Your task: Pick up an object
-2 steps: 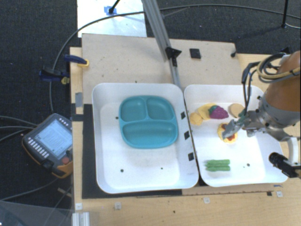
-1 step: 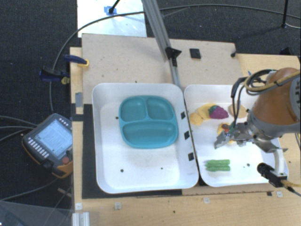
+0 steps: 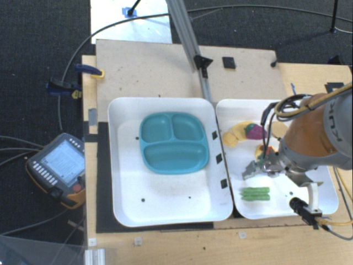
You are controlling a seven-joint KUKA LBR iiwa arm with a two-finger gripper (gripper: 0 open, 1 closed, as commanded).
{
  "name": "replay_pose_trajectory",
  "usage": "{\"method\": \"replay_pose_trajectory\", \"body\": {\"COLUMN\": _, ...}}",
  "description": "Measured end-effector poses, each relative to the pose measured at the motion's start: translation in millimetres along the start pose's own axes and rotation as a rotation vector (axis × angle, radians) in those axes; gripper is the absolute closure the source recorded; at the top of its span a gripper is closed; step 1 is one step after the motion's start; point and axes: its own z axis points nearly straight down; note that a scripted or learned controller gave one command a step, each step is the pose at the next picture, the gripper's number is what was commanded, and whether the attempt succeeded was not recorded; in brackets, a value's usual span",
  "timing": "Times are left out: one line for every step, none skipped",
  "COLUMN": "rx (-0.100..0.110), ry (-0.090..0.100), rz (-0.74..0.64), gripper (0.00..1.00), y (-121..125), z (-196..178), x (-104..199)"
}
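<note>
1. Bench (image 3: 143, 70): pale board top, carrying two shallow white bins side by side. A grey pole crosses in from the top.
2. Left bin (image 3: 124, 192): holds one teal divided plate (image 3: 174, 142), lying flat in the upper half. Hard, wide and low; a poor target for a two-finger grasp.
3. Right bin (image 3: 242, 206): all the graspable items are here.
4. Arm (image 3: 317, 134): comes in from the right, orange band above the wrist, parked over the right side of the right bin.
5. Hand (image 3: 251, 173): low over the middle of the right bin, just above the green item. Nothing between the fingers. Can't tell from this angle whether they are spread or closed.
6. Yellow item (image 3: 234, 134): upper left of the right bin, rounded, looks like toy food, touching the purple piece. Probably light and smooth, so it could slip.
7. Green item (image 3: 255, 194): lower middle of the right bin, lying flat, long and ribbed, apart from the rest. Nearest to the hand and the best candidate. Likely light, stiff plastic. Grip across the short width at mid-length; the ribs should help hold it.
8. Purple piece (image 3: 255, 130): small, crowded against the yellow one. Risk of nudging both.
9. Red-orange bit (image 3: 263, 148): partly hidden by the arm; shape unclear.
</note>
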Motion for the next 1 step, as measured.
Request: {"method": "replay_pose_trajectory", "body": {"rx": -0.006, "ry": 0.0, "rz": 0.0, "gripper": 0.0, "y": 2.7, "z": -0.6, "x": -0.5}}
